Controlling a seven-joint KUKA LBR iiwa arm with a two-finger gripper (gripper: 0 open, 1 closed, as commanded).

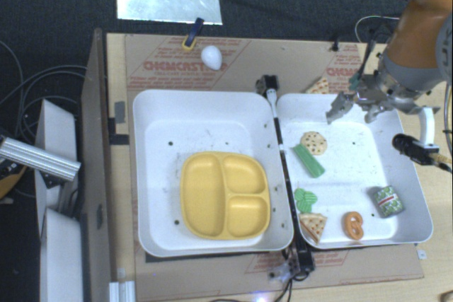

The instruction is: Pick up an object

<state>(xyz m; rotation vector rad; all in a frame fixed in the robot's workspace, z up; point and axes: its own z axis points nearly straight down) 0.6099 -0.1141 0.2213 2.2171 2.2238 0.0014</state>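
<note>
Nearest you in the right bin (414, 226): pizza slice (313, 225), pretzel (352, 224), small can (388, 201), green leaf piece (306, 199). Further up, green stick (308, 160) touching cookie (313, 143). Left bin (152, 152) holds yellow tray (225, 194). Gripper (340, 108) hangs over the right bin's far edge, carrying nothing; can't tell its spread. Your risk: descending here lands on bare floor or rim, well apart from every item.

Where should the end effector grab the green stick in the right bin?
Grip the green stick at its middle, across the narrow width, coming from straight above. It lies flat and slanted on the right bin floor, long and thin. Keep off its upper end, which sits close to the cookie.
</note>
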